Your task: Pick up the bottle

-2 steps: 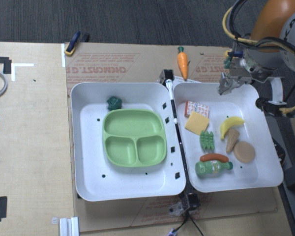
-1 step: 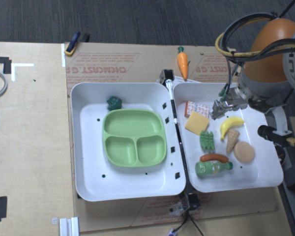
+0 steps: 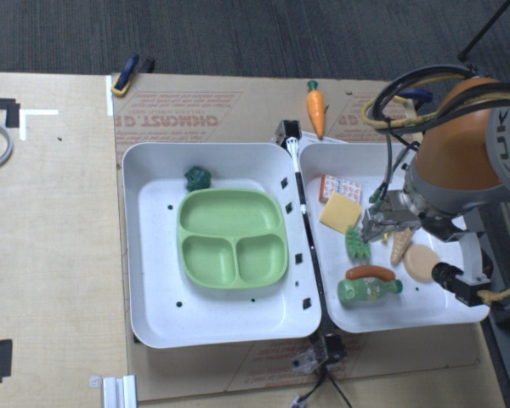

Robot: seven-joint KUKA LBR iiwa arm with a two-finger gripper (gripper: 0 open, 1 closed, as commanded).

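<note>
The bottle (image 3: 370, 290) lies on its side at the lower edge of the right bin (image 3: 459, 308), a sausage (image 3: 371, 272) just above it. The gripper (image 3: 376, 224) hangs higher up, grasping nothing; its spread I cannot tell. It should drop lower in the frame and straddle the bottle's width, clear of the sausage.

Two white bins sit side by side: the left bin (image 3: 144, 253) and the right bin (image 3: 459, 308). One green divided plate (image 3: 233, 238), one small dark green piece (image 3: 197, 177). One green bottle (image 3: 370, 290), one sausage (image 3: 371, 272), one cheese wedge (image 3: 340, 213), one cone (image 3: 399, 246), one round tan piece (image 3: 421, 263), one carrot (image 3: 314, 109).
</note>
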